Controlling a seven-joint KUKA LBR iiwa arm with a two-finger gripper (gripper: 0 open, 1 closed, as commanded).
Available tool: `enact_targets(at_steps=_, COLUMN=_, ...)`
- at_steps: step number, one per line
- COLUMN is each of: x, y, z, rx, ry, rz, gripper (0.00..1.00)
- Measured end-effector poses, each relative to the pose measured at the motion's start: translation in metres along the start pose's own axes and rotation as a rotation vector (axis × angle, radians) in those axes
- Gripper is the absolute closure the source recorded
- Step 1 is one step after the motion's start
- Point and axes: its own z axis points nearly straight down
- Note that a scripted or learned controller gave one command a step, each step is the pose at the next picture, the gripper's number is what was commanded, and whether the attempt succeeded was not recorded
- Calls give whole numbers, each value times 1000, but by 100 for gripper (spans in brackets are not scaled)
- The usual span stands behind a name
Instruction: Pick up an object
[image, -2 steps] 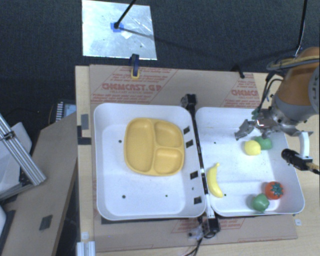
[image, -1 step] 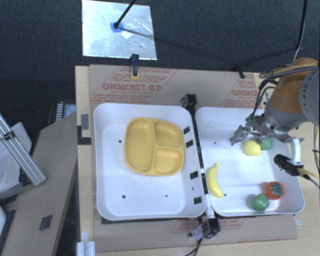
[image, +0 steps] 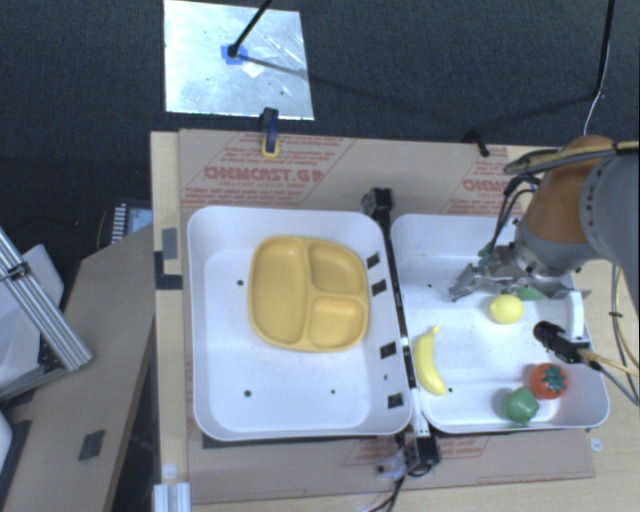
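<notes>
Bench with two shallow white bins side by side, seen from above at a slant. The left bin (image: 215, 400) holds a yellow divided plate (image: 307, 292), which lies flat near the middle of the bin, a little toward its far side. The plate has three compartments.

The right bin (image: 470, 400) holds four small toy foods. A banana (image: 429, 362) lies near the left wall of this bin, with its length running roughly from far to near. A lemon (image: 506, 309) sits in the middle part of the bin. A tomato (image: 548, 380) and a green pepper (image: 520, 404) are in the near right corner, just beside each other, the pepper nearer to the front wall.

The arm (image: 575, 215) comes in from the right, grey with an orange band, and bends down over the far right part of the right bin. The gripper (image: 478, 281) is low above the bin floor, just beyond the lemon and to its left. Its fingers look spread apart and nothing is seen between them. The lemon is very near to the gripper, but whether they touch cannot be told. The banana, the tomato and the pepper are apart from the gripper.

A brown cardboard sheet (image: 300, 165) with red print lies under both bins.
</notes>
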Motion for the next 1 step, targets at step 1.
enact_targets(at_steps=1, x=-1, y=2, z=-14, rx=-7, ry=-2, rz=0, gripper=100)
